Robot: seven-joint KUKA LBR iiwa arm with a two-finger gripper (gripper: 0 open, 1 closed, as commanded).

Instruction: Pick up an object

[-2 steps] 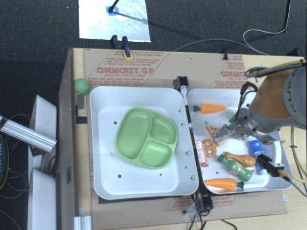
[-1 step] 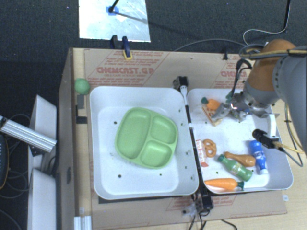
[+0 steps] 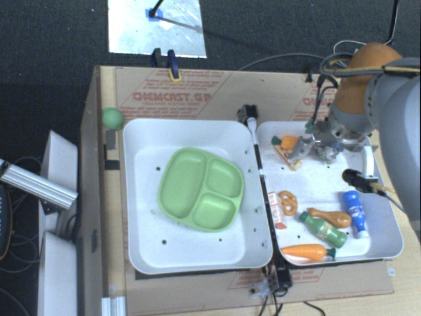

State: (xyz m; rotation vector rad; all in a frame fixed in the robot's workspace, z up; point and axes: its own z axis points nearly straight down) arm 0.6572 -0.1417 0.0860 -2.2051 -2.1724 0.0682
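Objects crowd your right bin (image 3: 393, 242): pretzel (image 3: 287, 201), green bottle (image 3: 324, 230), carrot (image 3: 308, 251), blue bottle (image 3: 354, 211); gripper (image 3: 314, 147) beside an orange toy (image 3: 287, 142), grip state indeterminate.

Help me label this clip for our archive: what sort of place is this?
Likely a robot lab bench: a robot arm over two white bins, toy food like a carrot, loose cables.

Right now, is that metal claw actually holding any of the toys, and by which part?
Cannot be told. The gripper sits low in the right bin, beside a small orange toy, and its tips are too blurred.
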